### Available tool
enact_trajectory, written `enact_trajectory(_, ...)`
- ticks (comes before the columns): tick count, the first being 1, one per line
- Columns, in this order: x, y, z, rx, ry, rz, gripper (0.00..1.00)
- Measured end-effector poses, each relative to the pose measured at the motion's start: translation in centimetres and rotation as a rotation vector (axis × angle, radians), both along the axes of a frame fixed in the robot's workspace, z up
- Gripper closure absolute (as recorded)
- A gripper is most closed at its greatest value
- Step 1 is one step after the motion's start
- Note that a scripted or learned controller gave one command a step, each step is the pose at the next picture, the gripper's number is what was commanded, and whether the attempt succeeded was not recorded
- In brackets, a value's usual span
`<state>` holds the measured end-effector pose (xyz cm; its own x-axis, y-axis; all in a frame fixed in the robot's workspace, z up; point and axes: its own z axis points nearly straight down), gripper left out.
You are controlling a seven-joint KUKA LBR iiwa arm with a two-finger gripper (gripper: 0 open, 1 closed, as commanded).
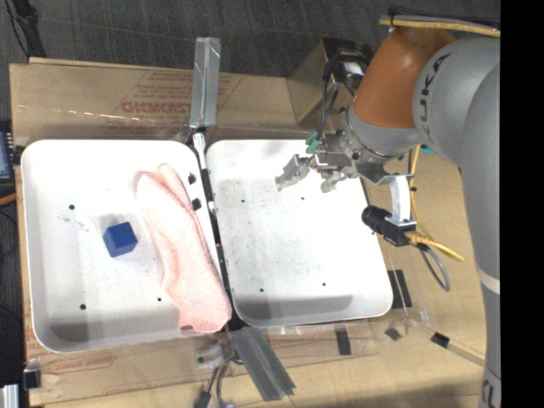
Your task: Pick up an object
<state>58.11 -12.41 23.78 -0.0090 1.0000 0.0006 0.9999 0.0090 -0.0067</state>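
The grey arm [442, 117] comes in from the right side of the frame, its orange band [391, 83] high at the upper right. Its claw [308, 173] hangs over the upper middle part of the right bin [340, 287], pointing toward the left. From where I stand, the two fingers look slightly parted, with bare white bin floor showing around the tips, and nothing sits between them.

The things to pick are all in the left bin [51, 228]. A small blue cube [120, 238] lies on the floor of that bin, a little left of its middle, well apart from the claw. Just to its right, a pale pink cloth [183, 245] stretches in a long fold from the upper centre of the left bin down to its lower right corner, its right edge lying against the divider between the two bins and its lower end bunched at the rim.

The right bin's floor shows only dark specks and smudges. Both bins rest on the counter [425, 313], with brown cardboard [110, 92] behind them along the top of the frame. A yellow cable [438, 247] trails at the right, below the wrist.
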Motion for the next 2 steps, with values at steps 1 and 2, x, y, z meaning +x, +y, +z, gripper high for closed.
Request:
enact_trajectory(1,3.1,-5.4,-0.3,-0.003,-0.003,-0.401,0.0)
enact_trajectory(2,1.8,-7.6,4.7,-0.003,-0.003,-0.606,0.0)
